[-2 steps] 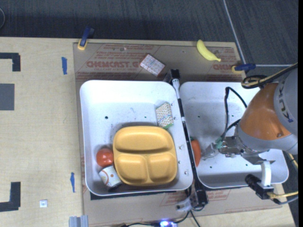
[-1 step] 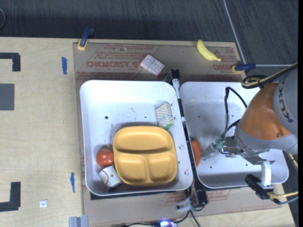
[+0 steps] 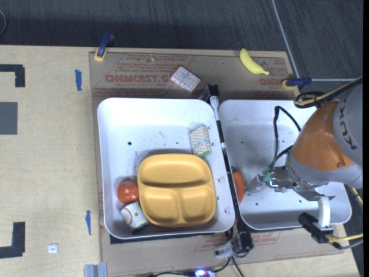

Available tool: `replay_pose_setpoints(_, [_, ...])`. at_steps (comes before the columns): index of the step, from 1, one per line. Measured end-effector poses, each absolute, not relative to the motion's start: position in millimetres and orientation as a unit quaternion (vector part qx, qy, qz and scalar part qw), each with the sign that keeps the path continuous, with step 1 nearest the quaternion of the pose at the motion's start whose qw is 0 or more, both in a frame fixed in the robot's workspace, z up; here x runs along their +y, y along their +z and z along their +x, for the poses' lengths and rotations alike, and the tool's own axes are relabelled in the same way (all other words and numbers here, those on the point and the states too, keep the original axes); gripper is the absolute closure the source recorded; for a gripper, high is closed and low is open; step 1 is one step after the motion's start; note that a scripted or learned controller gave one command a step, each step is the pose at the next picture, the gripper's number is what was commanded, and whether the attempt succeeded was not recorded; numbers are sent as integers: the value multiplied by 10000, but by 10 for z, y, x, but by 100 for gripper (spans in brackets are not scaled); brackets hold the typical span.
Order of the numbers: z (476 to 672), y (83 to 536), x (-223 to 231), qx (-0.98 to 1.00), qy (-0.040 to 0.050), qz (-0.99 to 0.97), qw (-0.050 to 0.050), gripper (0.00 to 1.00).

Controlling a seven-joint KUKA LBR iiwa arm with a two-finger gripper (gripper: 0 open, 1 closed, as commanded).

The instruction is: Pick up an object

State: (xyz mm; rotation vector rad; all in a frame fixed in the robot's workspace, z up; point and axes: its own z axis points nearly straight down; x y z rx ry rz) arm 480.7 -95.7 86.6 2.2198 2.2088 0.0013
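Mostly left bin (image 3: 109, 154): yellow tray (image 3: 176, 189), perhaps tomato (image 3: 127, 191).

Arm (image 3: 323, 149) reaching from right, claw (image 3: 256, 184) lowered.

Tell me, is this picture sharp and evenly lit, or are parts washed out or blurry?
Camera view: the white bins glare bright and lose surface detail; the yellow tray carries a soft sheen; the arm is slightly blurred and casts a faint shadow in the right bin; the floor along the top is dim.

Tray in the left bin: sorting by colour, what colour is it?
Yellow tray, seen in the camera view.
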Motion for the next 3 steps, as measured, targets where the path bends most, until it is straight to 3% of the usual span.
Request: replay_pose_setpoints(3, [4808,863,-973,7069,9,7073,34,0])
